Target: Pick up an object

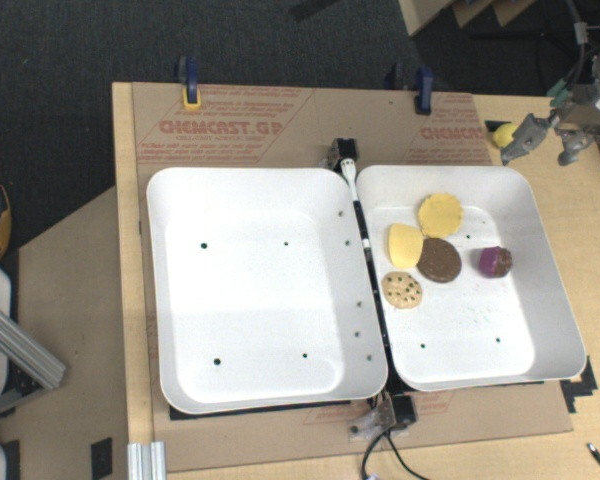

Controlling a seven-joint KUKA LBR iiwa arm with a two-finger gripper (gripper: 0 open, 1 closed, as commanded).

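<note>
In the right bin (540,298) lie several small food-like pieces. A round yellow disc (440,213) is farthest back, with a pale yellow piece (404,245) and a dark brown disc (440,260) just in front of it. A purple piece (494,261) lies to their right, and a chocolate-chip cookie (402,290) sits nearest the front. My gripper (547,145) hangs beyond the bin's back right corner, well apart from all of them. Its fingers are spread open with nothing between them.
The left bin (180,268) stands beside the right one, sharing a middle rim. A small yellow thing (500,133) sits on the cardboard just left of the gripper. Blue clamps (189,71) (423,85) hold the board's back edge.
</note>
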